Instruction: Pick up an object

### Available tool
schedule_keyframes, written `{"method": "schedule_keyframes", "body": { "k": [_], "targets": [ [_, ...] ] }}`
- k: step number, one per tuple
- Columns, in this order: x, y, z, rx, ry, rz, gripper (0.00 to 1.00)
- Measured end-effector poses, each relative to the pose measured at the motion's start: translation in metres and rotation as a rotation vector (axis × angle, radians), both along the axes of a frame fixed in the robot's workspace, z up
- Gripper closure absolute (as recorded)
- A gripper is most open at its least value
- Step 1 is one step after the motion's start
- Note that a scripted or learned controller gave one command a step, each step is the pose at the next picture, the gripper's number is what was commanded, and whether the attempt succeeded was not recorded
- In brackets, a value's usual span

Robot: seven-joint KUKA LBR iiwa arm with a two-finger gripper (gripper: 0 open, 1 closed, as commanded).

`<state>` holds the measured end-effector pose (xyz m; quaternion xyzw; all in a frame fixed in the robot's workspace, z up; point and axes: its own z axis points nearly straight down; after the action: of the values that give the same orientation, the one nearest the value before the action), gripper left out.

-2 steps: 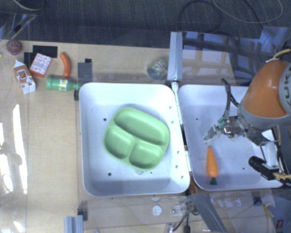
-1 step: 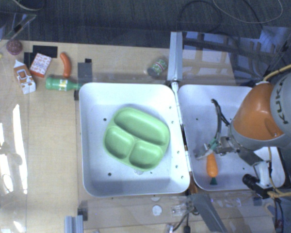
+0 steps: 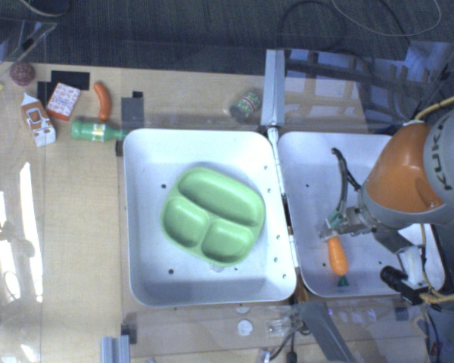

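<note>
Right bin (image 3: 310, 165), white, shallow: holds one carrot (image 3: 337, 259), orange with a small green tip, lying near the front edge, a little left of that edge's middle. Long axis roughly front-to-back across the bin floor, tilted slightly; green end toward the front edge, blunt orange end toward the bin's centre.

Gripper (image 3: 339, 225): hanging over the right bin's centre, below the arm's orange band (image 3: 397, 176). Fingertips just behind the carrot's blunt end, possibly touching it; contact not certain at this slant. Nothing visibly pinched between the fingers. Spread or pressed together: cannot tell, the wrist masking most of the mechanism.

Key relation: carrot just toward the front edge from the claw, nearly beneath it, its length running away from the fingertips rather than across them. Judged need for the coming move: a short shift toward the front edge, so as to straddle the carrot's middle, with the fingers closing across its narrow width.

Left bin (image 3: 136, 203): green divided tray (image 3: 214, 215), three compartments, lying at centre, skewed to the bin walls.

Bench (image 3: 68, 240), back-left corner: small green bottle (image 3: 94, 131) on its side, orange sausage-shaped toy (image 3: 102, 100), two small cartons (image 3: 38, 119).
</note>
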<state>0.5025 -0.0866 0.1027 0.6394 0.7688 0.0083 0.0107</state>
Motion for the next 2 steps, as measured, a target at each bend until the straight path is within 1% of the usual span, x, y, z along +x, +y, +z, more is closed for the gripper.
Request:
{"method": "schedule_keyframes", "body": {
  "k": [1,2],
  "targets": [
    [0.0473,0.0227,0.1560,0.002,0.012,-0.177,1.00],
    [0.0472,0.0228,0.1558,0.002,0.012,-0.177,0.00]
  ]
}}
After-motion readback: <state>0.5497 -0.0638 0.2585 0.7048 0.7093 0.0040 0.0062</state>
